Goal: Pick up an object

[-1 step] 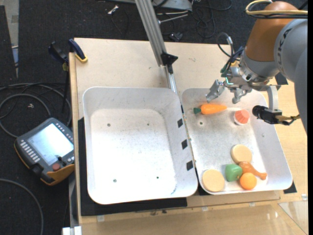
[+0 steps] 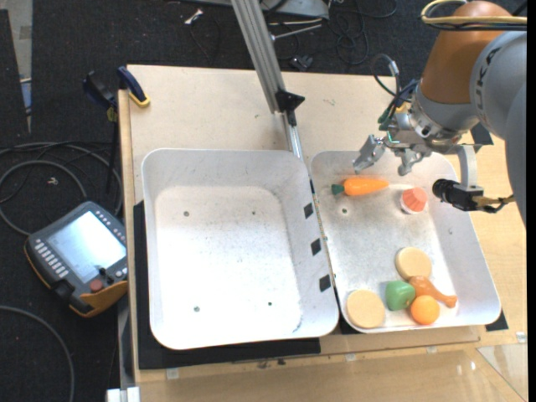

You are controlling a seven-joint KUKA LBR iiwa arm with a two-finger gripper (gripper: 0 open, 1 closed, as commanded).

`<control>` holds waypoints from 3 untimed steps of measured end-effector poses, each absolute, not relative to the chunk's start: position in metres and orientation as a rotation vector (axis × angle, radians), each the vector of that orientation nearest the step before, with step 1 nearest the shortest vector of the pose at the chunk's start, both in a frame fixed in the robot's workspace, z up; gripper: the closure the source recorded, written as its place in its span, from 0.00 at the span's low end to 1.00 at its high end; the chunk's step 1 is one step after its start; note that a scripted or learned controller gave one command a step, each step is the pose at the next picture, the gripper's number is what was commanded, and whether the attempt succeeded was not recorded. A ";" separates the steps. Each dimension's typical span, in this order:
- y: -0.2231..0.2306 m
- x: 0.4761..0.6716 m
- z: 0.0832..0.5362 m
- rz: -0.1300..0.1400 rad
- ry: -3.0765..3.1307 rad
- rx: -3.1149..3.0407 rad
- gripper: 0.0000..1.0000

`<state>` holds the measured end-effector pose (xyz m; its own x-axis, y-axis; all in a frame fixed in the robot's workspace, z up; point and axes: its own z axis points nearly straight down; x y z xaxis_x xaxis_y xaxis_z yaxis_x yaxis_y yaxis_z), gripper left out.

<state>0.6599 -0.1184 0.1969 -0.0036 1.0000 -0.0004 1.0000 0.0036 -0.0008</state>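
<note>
The grey two-finger gripper (image 2: 387, 152) hovers with jaws spread apart and holding nothing just beyond the orange plastic carrot with a green top (image 2: 362, 188) at the right white bin's (image 2: 469, 258) far end, apparently approaching, so next it likely must descend and close.

Grey-and-orange handheld pendant with screen (image 2: 78, 258) on dark floor, left of bench | slanted aluminium pole (image 2: 261, 48) seen above bins | black cables (image 2: 33, 178) strewn nearby
</note>
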 end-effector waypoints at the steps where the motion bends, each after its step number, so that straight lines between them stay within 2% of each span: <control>1: -0.122 0.651 0.147 0.005 -2.218 -2.220 0.00; 2: -0.121 0.650 0.094 0.005 -2.218 -2.219 0.00; 3: -0.122 0.652 0.108 -0.002 -2.223 -2.224 1.00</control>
